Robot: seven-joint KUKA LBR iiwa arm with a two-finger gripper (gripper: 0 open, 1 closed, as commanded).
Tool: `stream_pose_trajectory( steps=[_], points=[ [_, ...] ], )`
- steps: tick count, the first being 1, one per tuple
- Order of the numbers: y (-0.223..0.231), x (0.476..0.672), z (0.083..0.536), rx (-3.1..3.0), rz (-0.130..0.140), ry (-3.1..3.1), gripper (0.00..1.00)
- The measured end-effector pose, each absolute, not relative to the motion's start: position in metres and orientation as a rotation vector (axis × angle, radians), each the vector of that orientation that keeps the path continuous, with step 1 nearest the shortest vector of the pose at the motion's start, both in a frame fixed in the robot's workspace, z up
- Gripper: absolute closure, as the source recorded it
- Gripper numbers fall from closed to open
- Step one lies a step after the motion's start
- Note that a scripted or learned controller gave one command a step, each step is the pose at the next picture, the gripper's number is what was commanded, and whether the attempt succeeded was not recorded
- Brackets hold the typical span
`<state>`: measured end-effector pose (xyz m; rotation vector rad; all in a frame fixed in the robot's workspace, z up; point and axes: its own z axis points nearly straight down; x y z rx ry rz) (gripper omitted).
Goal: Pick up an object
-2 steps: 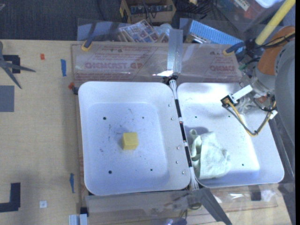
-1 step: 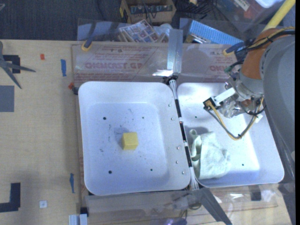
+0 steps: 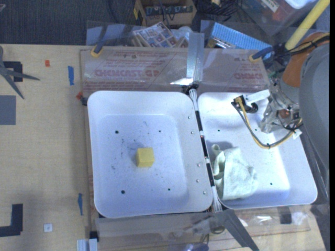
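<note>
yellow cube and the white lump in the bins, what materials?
Yellow cube: likely foam or sponge; matte, soft-looking edges, no shine. White lump: looks like cloth, a crumpled rag or towel; folds and creases, matte. Neither is certain from this view.

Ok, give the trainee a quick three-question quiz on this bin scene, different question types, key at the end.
1. True or false: the yellow block lies in the left bin.
2. Multiple choice: what lies in the right bin, against the divider? A) a red ball B) a crumpled white cloth C) a metal spoon
3. Fill in: the claw hangs over the ____ bin.

Key: 1 true; 2 B; 3 right.
</note>
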<state>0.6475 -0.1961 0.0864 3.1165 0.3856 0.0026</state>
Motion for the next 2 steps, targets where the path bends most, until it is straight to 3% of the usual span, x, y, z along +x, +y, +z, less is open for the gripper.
stream_pose_trajectory(
  steps=[2],
  points=[
    [-0.217,0.661,0.096,3.126,0.001,0.336,1.0]
  ],
)
